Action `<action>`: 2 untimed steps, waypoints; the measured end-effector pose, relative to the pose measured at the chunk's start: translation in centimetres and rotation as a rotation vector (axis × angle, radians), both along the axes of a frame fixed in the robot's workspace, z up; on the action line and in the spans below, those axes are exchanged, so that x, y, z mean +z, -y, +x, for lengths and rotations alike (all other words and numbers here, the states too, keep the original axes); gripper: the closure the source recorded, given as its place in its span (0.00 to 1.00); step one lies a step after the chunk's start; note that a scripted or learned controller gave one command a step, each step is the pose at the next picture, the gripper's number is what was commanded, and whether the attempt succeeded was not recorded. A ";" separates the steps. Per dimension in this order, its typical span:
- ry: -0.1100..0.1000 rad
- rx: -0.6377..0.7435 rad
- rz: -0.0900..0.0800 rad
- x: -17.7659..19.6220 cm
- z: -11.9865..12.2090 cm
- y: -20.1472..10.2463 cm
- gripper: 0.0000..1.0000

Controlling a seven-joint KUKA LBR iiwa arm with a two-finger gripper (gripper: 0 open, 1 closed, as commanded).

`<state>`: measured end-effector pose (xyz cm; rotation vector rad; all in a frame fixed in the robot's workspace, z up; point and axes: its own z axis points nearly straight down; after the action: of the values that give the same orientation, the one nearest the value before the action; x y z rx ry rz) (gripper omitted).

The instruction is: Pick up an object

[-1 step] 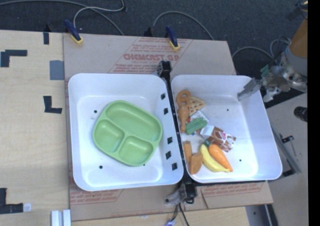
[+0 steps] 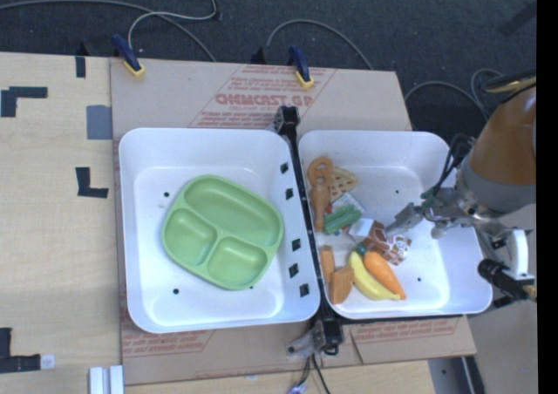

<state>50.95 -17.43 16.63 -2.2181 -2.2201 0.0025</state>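
White bins (image 2: 139, 209), two; one green plate (image 2: 222, 232); one banana (image 2: 370, 279).

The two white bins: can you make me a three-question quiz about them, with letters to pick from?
1. Where is the green plate?
A. In the left bin
B. In the right bin
C. On the cardboard

2. What colour is the banana?
A. Blue
B. Yellow
C. Purple

3. How does the green plate lie?
A. Standing on its edge
B. Flat, hollows facing up
C. Broken in two

Answers: 1 A, the plate sits inside the left bin. 2 B, it is yellow beside the orange carrot. 3 B, its three hollows face upward.
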 end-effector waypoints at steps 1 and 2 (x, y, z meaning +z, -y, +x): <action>0.029 -0.001 -0.012 -6.0 0.9 -5.7 0.00; 0.035 -0.002 -0.014 -4.7 1.1 -5.5 1.00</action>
<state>52.04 -11.91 11.95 -2.2450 -2.2422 -0.0204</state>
